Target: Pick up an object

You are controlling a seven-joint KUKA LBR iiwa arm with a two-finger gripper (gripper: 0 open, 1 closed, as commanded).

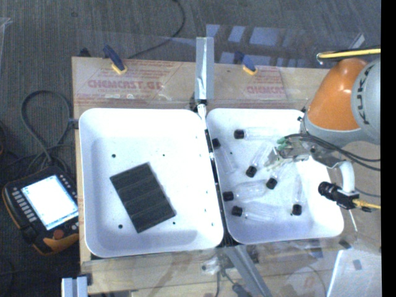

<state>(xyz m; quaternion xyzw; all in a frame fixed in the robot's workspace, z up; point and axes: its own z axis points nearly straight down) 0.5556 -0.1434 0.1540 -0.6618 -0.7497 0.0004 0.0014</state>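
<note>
Clear vials (263,193): several see-through tubes with black caps, scattered across the right bin (322,228), most toward its centre and 6 o'clock side.
Tool (281,148): over the right bin near its 1 o'clock area, above the vials; whether it is released or clenched, I cannot tell.
Arm (346,101): grey with an orange band, entering from 3 o'clock.
Left bin (99,129): holds 1 dark ribbed slab (142,197), lying tilted toward 7 o'clock of centre.
Counter (136,82): carries both bins side by side.
Handheld screen (43,209): on the floor at 9 o'clock.
</note>
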